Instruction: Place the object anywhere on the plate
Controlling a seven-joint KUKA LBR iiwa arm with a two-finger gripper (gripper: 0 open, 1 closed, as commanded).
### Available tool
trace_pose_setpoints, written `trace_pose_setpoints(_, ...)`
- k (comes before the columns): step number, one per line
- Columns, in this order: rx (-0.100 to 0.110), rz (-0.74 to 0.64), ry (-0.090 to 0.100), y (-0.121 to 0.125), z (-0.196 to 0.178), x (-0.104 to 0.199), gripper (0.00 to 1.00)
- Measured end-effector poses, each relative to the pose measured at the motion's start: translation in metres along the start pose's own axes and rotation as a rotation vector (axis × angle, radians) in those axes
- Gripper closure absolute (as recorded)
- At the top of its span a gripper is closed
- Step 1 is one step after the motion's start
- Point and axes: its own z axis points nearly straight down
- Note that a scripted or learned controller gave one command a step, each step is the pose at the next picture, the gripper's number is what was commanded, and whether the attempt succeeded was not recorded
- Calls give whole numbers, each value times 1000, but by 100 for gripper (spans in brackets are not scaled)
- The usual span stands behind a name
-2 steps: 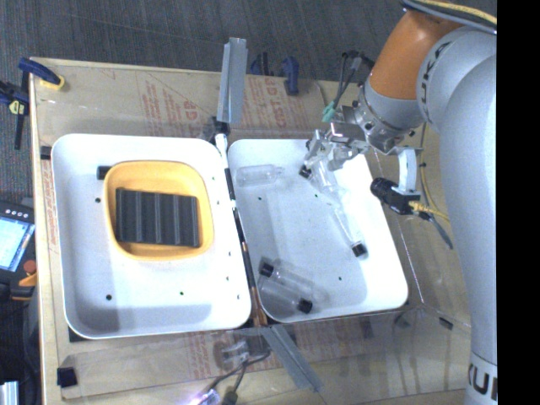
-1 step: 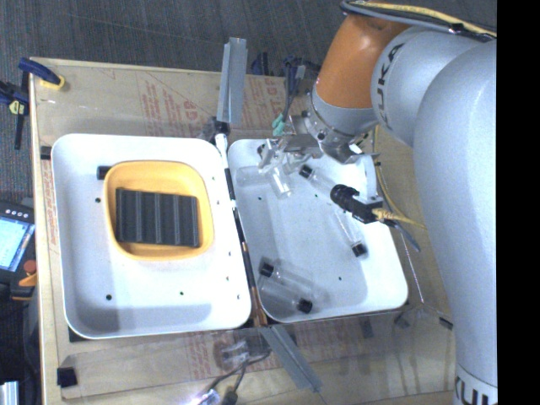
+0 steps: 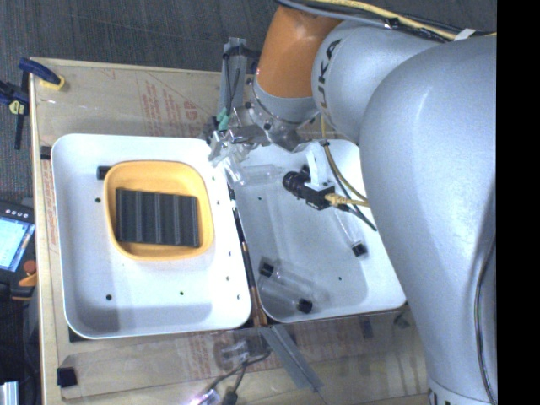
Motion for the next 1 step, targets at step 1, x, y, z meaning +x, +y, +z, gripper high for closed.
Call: trace_pose_setpoints(1,2,-312,1,-5,17,13,100)
